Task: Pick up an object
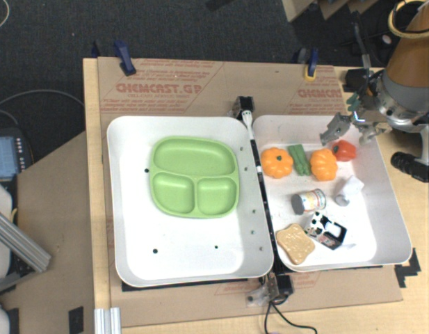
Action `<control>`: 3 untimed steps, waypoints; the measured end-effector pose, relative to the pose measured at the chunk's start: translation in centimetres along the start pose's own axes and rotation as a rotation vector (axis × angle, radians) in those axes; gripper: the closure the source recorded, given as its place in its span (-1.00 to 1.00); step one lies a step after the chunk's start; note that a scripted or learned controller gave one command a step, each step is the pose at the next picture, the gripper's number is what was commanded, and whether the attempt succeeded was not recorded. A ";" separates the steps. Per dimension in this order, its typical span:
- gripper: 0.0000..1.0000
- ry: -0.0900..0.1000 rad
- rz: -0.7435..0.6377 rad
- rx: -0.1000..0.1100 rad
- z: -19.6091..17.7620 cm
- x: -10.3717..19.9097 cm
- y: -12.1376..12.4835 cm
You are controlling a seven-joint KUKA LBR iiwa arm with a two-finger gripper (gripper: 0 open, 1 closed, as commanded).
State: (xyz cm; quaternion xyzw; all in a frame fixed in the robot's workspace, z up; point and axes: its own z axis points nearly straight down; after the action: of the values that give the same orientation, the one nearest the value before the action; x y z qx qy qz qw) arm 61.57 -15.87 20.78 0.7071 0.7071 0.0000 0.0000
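Left bin (131, 207): green divided plate (195, 177). Right bin (381, 221): two orange pumpkins (277, 163), toast (295, 243), red tomato (345, 150). Gripper (350, 129) over tomato, fingers spread, gripping nothing

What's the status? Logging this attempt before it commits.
Gripper above right bin, nothing held. Red tomato just below. Orange pumpkin crowds it.

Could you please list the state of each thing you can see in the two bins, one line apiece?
Green divided plate: flat, upright, in left bin.
Left orange pumpkin: upright, right bin.
Right orange pumpkin: upright.
Green piece: lying between the pumpkins.
Red tomato: resting by the hand.
Small jar: on its side.
Toast slice: lying flat.
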 end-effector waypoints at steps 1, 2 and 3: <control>-1.00 0.006 -0.001 0.014 8.2 4.8 -6.6; -1.00 0.001 0.002 0.004 12.5 5.8 -12.8; 1.00 -0.002 0.002 -0.004 11.3 5.7 -12.5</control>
State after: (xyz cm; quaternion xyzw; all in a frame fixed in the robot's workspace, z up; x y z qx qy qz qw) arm 49.08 -10.15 9.51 0.7079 0.7063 0.0006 0.0020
